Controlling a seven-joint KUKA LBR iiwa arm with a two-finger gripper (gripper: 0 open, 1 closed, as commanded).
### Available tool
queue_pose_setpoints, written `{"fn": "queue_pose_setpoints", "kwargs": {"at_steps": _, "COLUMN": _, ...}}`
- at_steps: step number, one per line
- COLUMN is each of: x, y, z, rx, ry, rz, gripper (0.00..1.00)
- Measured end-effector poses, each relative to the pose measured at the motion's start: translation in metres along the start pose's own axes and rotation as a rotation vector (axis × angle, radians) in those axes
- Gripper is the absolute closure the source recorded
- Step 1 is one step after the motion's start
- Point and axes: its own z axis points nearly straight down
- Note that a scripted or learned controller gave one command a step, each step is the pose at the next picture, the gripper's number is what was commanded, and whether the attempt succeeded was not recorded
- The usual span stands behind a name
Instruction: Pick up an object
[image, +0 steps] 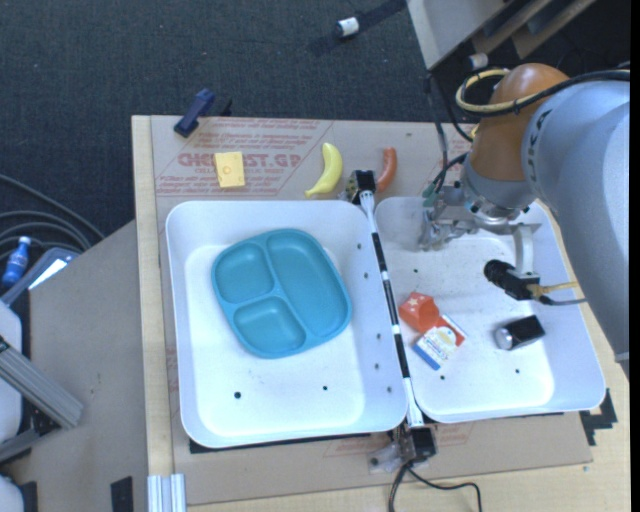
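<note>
My gripper (437, 234) hangs low over the far left corner of the right bin (560, 395), and I see nothing under it. Nearer the front of that bin lie an orange-red packet (419, 311), a white packet with blue and red print (439, 345) touching it, and a small black block with a pale end (518, 332) further right. All three lie well in front of the gripper. A blue divided plate (280, 291) lies in the left bin (200, 380).
Behind the bins, a yellow banana (325, 170), an orange-red pepper-like thing (386, 168) and a yellow square tag (229, 171) rest on the cardboard. A blue clip (193, 112) sits at the board's far left edge. Black clips join the bins along the divider (385, 290).
</note>
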Motion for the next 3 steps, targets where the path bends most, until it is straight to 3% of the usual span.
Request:
{"fn": "queue_pose_setpoints", "kwargs": {"at_steps": 1, "x": 0.0, "y": 0.0, "z": 0.0, "rx": 0.0, "ry": 0.0, "rz": 0.0, "gripper": 0.0}}
{"fn": "queue_pose_setpoints", "kwargs": {"at_steps": 2, "x": -0.003, "y": -0.064, "z": 0.011, "rx": 0.001, "ry": 0.003, "rz": 0.002, "gripper": 0.0}}
{"fn": "queue_pose_setpoints", "kwargs": {"at_steps": 3, "x": 0.0, "y": 0.001, "z": 0.01, "rx": -0.002, "ry": 0.001, "rz": 0.001, "gripper": 0.0}}
